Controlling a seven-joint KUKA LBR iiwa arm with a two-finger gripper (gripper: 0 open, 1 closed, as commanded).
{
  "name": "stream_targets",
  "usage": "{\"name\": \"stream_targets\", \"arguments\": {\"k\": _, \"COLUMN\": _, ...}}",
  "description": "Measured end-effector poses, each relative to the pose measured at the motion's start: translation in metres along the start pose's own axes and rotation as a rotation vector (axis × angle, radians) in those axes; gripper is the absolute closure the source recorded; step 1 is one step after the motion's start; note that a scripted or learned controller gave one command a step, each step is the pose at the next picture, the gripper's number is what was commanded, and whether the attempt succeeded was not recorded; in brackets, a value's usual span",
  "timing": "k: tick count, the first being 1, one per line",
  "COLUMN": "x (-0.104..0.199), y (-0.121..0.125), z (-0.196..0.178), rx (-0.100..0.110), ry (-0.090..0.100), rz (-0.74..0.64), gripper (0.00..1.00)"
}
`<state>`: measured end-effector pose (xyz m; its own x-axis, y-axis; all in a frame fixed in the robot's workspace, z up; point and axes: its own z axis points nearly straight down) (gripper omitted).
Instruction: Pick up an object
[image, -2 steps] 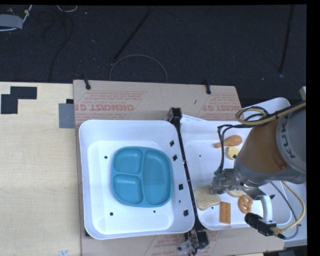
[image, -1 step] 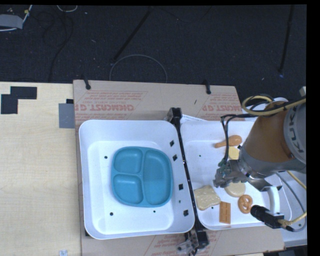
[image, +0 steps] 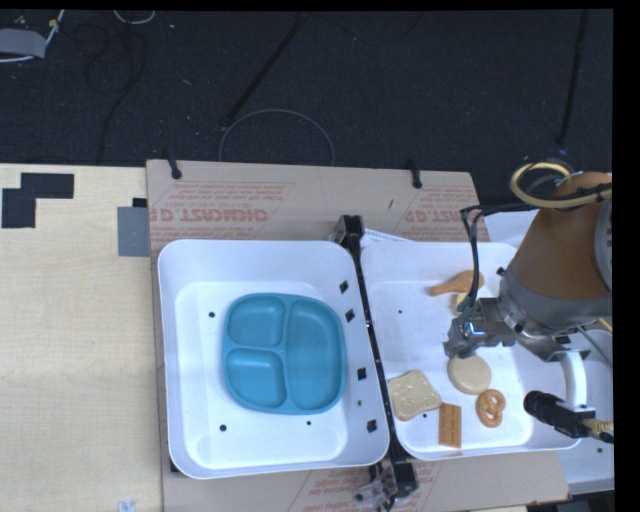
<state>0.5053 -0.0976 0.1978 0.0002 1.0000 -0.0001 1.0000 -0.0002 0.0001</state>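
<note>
My gripper (image: 462, 338) hangs low in the right bin (image: 420, 300), just above and left of a round pale cookie (image: 470, 375). An orange carrot-like piece (image: 455, 284) lies behind it. A toast slice (image: 413, 393), an orange cracker stick (image: 450, 425) and a small pretzel (image: 490, 407) lie along the bin's front. I see nothing clearly held.
A blue divided plate (image: 280, 352) sits in the left bin (image: 190, 300). A black divider (image: 362, 330) runs between the bins. The grey and orange arm (image: 560, 260) covers the right bin's far right part.
</note>
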Motion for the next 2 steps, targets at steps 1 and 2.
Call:
{"name": "stream_targets", "arguments": {"k": 1, "x": -0.006, "y": 0.003, "z": -0.062, "rx": -0.004, "ry": -0.001, "rz": 0.0, "gripper": 1.0}}
{"name": "stream_targets", "arguments": {"k": 2, "x": 0.045, "y": 0.015, "z": -0.066, "rx": 0.002, "ry": 0.002, "rz": -0.005, "gripper": 1.0}}
